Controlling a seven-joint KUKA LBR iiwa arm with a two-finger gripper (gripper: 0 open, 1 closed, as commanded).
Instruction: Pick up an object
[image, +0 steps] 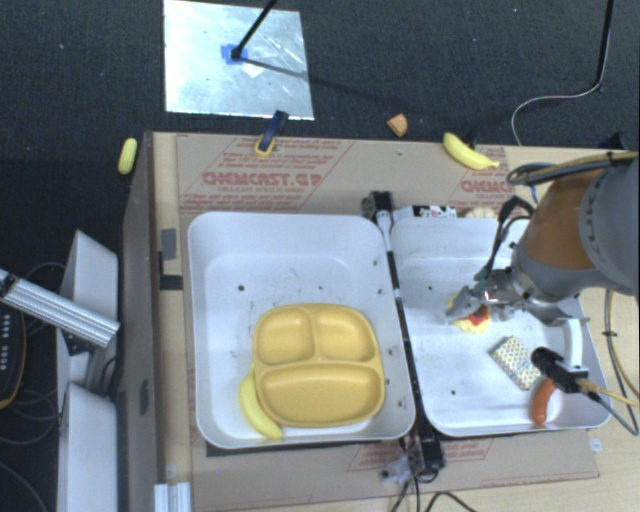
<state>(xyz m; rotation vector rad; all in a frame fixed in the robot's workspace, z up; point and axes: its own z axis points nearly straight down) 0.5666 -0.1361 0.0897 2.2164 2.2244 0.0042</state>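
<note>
Hovering low, end effector (478, 300) is reaching small yellow-red object (472, 321) near right bin's (440, 400) centre, grip state unclear, nothing lifted yet.

Shiny silver foil sheet (238, 57) on dark carpet beyond surface; loose yellow plastic banana (468, 151) at cardboard-topped surface's (300, 172) far edge.
</note>
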